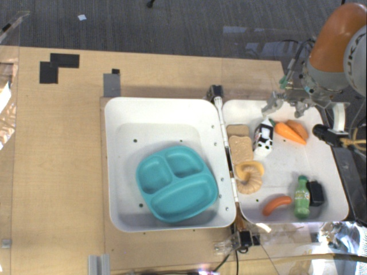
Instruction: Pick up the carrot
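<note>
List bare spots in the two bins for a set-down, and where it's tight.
Free: left white bin, the floor behind and left of the teal divided plate; right white bin, the middle patch between the orange carrot and green bottle. Crowded: right bin's left side, with bread slice, glazed doughnut and cow figure.

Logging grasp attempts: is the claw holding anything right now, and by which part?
Nothing is held. The claw hovers above the right bin's far edge; the carrot lies apart on the bin floor.
</note>
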